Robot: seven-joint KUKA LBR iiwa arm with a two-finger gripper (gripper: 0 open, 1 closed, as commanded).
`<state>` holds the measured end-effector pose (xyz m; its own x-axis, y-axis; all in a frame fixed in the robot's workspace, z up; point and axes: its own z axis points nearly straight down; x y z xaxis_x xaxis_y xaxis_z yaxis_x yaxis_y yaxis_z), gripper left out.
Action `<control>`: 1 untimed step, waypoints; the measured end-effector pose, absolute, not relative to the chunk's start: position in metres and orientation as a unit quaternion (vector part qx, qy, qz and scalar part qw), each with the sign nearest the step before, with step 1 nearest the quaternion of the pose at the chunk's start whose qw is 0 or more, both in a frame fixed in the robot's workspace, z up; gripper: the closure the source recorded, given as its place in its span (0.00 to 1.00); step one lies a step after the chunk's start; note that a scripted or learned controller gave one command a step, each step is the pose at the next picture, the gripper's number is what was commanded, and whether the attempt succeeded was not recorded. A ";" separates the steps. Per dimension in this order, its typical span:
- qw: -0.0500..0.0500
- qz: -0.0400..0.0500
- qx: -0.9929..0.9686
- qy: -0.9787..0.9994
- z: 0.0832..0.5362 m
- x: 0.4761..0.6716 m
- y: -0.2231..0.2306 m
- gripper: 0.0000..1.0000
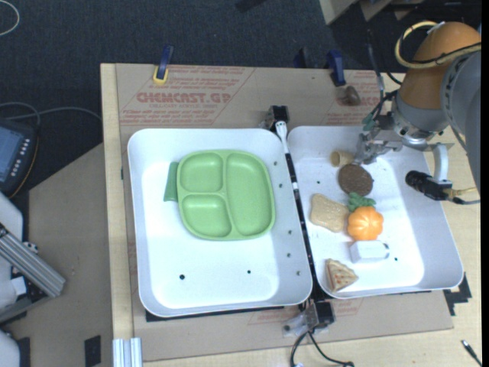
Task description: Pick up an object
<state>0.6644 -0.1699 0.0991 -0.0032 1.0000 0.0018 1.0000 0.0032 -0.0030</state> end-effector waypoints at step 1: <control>-0.003 -0.001 -0.707 -0.707 0.159 0.658 -0.167 1.00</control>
